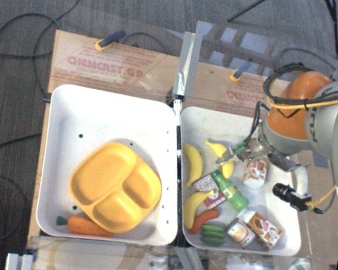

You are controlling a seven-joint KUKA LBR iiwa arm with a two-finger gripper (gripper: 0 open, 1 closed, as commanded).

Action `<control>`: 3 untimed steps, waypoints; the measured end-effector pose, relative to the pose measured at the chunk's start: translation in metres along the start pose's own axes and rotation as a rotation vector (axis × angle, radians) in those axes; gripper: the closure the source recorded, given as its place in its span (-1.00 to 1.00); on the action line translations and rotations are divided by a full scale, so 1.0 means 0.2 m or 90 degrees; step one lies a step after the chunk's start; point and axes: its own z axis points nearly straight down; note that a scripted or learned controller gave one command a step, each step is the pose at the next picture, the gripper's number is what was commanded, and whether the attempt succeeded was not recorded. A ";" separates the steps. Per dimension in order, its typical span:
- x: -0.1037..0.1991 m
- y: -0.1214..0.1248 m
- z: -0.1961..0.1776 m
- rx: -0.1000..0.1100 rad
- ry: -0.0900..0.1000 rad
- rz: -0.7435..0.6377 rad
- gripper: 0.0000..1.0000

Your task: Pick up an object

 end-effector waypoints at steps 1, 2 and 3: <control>0.05 -0.05 0.04 0.000 -0.001 0.052 1.00; 0.23 0.25 -0.77 0.010 0.001 0.160 1.00; 0.13 0.27 -0.43 0.012 0.000 0.227 1.00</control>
